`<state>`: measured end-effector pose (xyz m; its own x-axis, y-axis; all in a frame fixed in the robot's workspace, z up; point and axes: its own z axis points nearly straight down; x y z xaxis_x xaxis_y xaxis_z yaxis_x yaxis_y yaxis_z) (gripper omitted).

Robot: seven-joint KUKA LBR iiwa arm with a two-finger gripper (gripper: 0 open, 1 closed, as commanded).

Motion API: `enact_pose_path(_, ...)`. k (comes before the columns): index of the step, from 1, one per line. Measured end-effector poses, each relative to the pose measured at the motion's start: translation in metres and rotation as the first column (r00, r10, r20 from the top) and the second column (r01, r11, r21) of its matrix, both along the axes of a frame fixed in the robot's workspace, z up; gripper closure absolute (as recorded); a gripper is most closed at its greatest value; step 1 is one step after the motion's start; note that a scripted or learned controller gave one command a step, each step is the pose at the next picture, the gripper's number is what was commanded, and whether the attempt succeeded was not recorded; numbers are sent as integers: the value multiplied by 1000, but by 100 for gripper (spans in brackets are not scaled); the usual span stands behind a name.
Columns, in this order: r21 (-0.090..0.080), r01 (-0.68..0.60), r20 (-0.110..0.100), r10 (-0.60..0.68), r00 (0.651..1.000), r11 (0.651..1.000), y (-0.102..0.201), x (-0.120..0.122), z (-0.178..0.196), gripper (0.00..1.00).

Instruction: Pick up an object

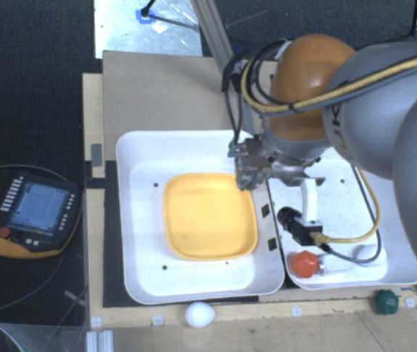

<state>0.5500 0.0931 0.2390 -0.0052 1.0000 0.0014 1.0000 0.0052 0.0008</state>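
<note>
The grey gripper hangs at the two o'clock corner of the flat yellow plastic plate. It is reaching; I cannot tell its grip. Next: drop onto the rim.

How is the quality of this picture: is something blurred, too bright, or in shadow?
In the camera view, the grey arm at the right looks soft and out of focus because it is close to the lens; the yellow plate is fairly sharp with soft, even light; the left bin is bright white with little texture; the floor patch at the top shows glare.
</note>
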Motion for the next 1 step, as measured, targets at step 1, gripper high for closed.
enact_pose_path(1, -1, 5, 0, -5, 1000, 1000, -3, 1, 0, 0)
